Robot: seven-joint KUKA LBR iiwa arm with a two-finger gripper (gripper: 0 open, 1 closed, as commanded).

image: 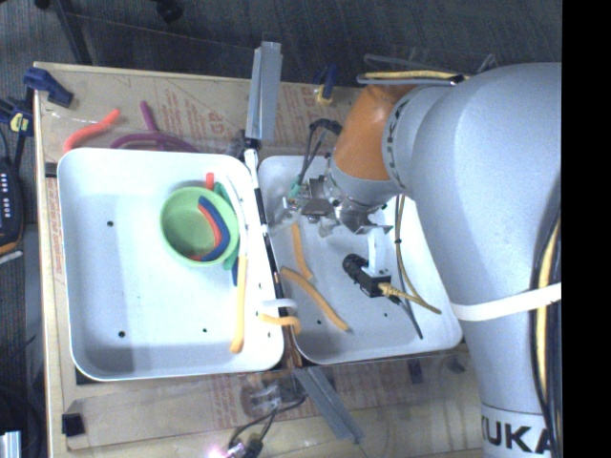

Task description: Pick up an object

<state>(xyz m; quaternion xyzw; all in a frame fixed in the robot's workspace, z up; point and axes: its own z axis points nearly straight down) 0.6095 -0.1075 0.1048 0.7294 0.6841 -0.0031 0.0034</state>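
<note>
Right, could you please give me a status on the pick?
Hand over right bin, upper-left corner, no hold visible. Yellow sticks lie loose in that bin. Green bowl sits in left bin, out of the way.

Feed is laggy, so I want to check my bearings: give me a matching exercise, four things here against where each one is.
Things:
1 green bowl
2 long yellow stick
3 red strip
4 gripper

Places:
A on the bench, outside the bins
B over the upper-left part of the right bin
C middle of the left bin
D along the left bin's right wall

Pairs: 1-C, 2-D, 3-A, 4-B.
</note>
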